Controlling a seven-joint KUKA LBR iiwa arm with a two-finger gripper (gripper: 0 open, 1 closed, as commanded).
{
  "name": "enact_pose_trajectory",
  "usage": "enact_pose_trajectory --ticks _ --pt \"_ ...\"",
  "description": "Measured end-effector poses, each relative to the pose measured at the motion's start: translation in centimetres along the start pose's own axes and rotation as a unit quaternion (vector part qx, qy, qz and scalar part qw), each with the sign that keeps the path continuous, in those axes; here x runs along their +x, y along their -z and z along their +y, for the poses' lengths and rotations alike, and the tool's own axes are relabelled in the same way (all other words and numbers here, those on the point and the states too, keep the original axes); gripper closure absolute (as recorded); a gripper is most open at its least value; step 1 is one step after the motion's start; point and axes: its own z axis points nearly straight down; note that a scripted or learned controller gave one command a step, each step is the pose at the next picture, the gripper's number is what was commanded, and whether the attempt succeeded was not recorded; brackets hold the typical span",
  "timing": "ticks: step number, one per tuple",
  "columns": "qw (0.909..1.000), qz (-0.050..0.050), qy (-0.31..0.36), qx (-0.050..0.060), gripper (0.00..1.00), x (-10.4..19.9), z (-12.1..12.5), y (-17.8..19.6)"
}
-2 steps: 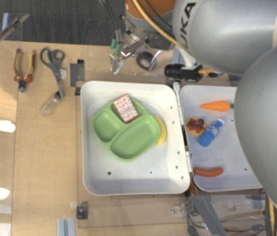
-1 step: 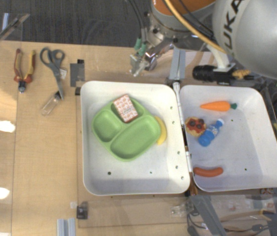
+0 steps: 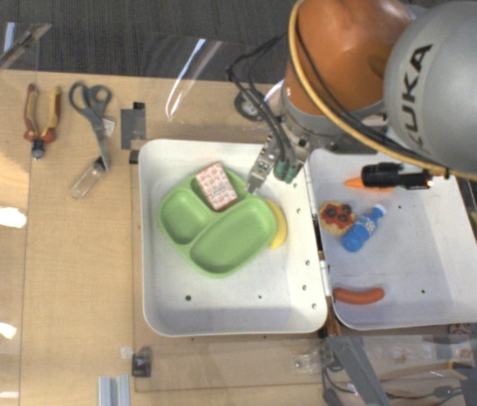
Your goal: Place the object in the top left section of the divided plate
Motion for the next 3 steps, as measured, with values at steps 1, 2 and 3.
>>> enact_pose_trajectory --ticks 1,2,3 --pt "1.0000 -0.001 0.000 -0.001 1.00 -2.6 6.5 3.6" --pt "0.9840 0.001 0.178 0.000 1.00 1.4 11.0 -0.6" --pt "0.9844 -0.001 0.176 -0.001 1.00 -2.8 13.3 13.7"
